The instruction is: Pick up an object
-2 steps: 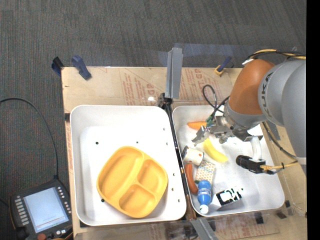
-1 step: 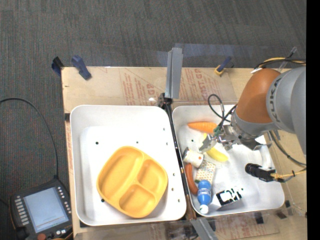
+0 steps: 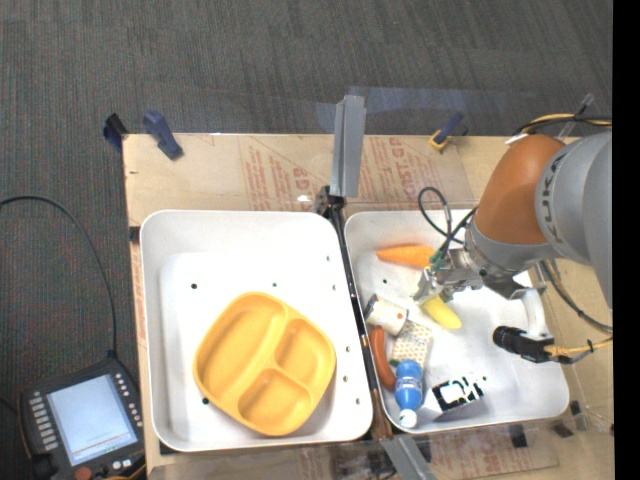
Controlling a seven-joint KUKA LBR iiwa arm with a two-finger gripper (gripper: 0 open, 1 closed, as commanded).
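In the right half of the frame, over the right bin [image 3: 556, 393], I have the gripper [image 3: 441, 286] hanging low at the end of the arm [image 3: 520, 208], which comes in from the right edge. Just below it and a touch to the right lies the yellow banana-like piece [image 3: 443, 314], its long axis slanting from upper left to lower right; from this height I judge that the nearest target. Whether the gripper touches it or has any hold, I cannot tell, nor can I tell how far it is spread.

Just above the tool lies an orange carrot [image 3: 405, 256], pointing left-right. Lower left of it sit a white cylinder [image 3: 386, 315], a blue bottle [image 3: 407, 386] and a red sausage [image 3: 381, 358]. The left bin [image 3: 160, 268] carries a yellow divided plate [image 3: 264, 363].
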